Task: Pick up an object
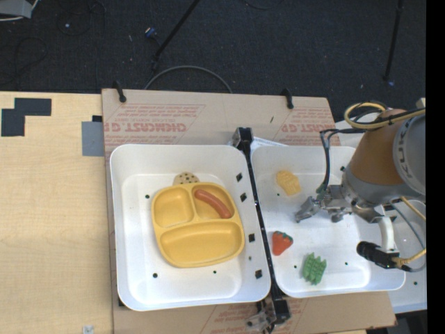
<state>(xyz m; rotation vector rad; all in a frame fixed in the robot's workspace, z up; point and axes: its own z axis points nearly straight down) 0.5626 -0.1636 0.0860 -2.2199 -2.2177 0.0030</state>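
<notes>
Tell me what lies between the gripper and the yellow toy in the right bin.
Nothing: in the camera view, bare white floor of the right bin separates the gripper from the yellow toy.

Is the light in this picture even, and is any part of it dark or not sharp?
Camera view: the white bins are bright and evenly lit, with soft shadows; the floor behind is very dark; the gripper and the small green toy look slightly soft.

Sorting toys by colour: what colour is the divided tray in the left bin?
Yellow divided tray, clearest in the camera view.
</notes>
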